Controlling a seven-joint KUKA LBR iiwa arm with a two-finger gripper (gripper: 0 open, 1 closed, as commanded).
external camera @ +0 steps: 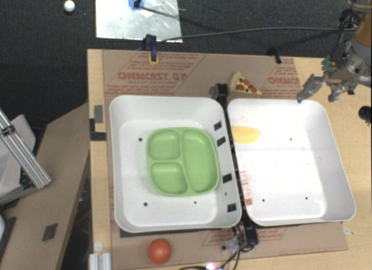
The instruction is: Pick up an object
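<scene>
Hand (pixel 321 89) spread wide, holding nothing, above far right corner of right bin (pixel 325 164); yellow piece (pixel 245 135) inside, far left.

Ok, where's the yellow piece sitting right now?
The yellow piece lies in the right bin, near its upper left corner, close to the divide with the left bin that holds the green tray. The gripper hangs above the right bin's far right corner.

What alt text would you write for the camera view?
A grey robot gripper hovers open above the right white bin's far corner, holding nothing. That bin holds a flat yellow piece; the left white bin holds a green divided plastic tray.
</scene>
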